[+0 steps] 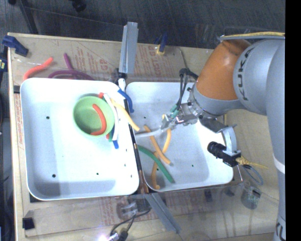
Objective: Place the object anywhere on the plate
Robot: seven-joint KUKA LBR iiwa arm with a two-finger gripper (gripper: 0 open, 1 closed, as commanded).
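An orange strip hangs near-vertical just beneath the gripper, whose jaw state I cannot tell.

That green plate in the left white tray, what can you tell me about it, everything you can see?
The round green plate looks like smooth plastic, with a raised rim. It lies flat in the upper right part of the left white bin. A curved red-orange strip rests on it, arcing along its right side. Thin yellow, white and blue strips lie bunched against its right edge. The pincer is over the other bin, away from it.
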